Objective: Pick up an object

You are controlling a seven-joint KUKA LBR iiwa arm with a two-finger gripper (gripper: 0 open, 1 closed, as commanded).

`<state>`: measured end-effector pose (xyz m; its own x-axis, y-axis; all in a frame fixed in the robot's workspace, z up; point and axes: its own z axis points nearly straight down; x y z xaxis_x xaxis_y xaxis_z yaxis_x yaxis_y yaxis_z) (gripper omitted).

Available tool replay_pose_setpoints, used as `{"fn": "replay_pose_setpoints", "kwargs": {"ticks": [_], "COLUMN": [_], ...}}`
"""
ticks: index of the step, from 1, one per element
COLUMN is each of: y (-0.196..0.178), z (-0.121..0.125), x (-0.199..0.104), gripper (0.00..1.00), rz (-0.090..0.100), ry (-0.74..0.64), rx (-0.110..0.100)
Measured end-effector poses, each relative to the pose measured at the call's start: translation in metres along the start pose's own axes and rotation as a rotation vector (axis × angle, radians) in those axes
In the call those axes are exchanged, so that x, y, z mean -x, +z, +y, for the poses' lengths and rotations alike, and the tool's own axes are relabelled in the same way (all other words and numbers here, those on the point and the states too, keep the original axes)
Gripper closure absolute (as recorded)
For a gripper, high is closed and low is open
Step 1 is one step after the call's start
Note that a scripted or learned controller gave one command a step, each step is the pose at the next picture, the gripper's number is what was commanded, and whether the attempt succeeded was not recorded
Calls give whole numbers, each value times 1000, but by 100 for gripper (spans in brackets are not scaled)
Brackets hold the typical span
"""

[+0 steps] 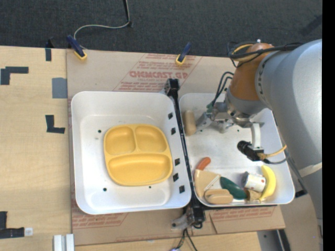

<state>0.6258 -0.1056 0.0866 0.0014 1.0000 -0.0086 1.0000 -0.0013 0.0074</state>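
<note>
Grey arm [298, 103] of mine comes in from 3 o'clock, orange band [246, 82] above the wrist, and my gripper [205, 120] sits low over the right bin [230, 145], near its top-left corner. Can't tell if it's released or clenched; too small and dark to read. Nothing visibly in it.

Just at 9 o'clock of the gripper, close but I can't say if touching, is a tan block [189, 123], up against the divider w/ the left bin [89, 140]. At 6 o'clock of the gripper, well apart, lies an orange carrot [203, 163] on the bin floor.

Rest of the candidates are bunched along the 6 o'clock edge of the right bin: beige wedge [207, 180] at the left, bread roll [219, 196] below it and touching it, green piece [230, 187] lying across to its right, white cup [255, 182] w/ red trim beside that, and a banana [269, 182] at the far right by the bin wall. Exact overlaps in that pile are hard to make out.

Black fitting w/ a yellow cable [251, 150] hangs off my arm at 4 o'clock of the gripper.

Left bin holds a yellow tray [138, 155], 3 compartments, roughly centred. Both bins sit on cardboard [104, 72] held by 2 blue-yellow clamps [76, 46] at 12 o'clock.
</note>
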Motion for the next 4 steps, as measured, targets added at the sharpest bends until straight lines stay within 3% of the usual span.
{"fn": "replay_pose_setpoints", "kwargs": {"ticks": [2,3,4], "y": [-1,-10,-19], "z": [-116,-115,-115], "x": [-5,-5,-6], "gripper": [0,100,100], "rz": [7,6,7], "ry": [-1,-1,-2], "rx": [-2,-1,-2]}}
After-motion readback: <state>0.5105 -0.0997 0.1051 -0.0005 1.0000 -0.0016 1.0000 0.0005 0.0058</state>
